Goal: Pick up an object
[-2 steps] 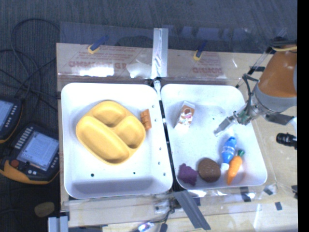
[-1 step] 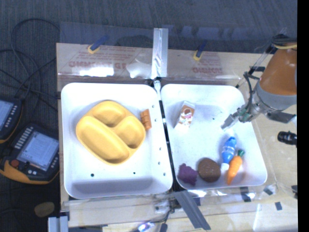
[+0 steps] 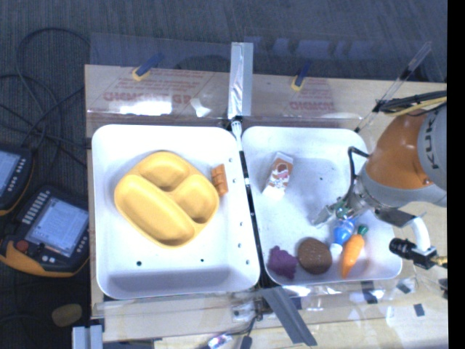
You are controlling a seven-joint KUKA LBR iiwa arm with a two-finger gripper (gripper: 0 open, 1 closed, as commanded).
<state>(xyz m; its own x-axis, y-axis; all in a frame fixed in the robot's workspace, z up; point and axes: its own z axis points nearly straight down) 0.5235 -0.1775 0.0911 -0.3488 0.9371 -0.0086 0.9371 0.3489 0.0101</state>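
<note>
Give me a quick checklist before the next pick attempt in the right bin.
1. Gripper inside the right bin: ok.
2. Object held already: cannot tell.
3. Targets close by: ok, blue item and carrot lie just below the gripper.
4. Targets well separated: not ok, blue item and carrot touch; brown ball and purple item crowd the front wall.
5. Carton free of neighbours: ok.
</note>
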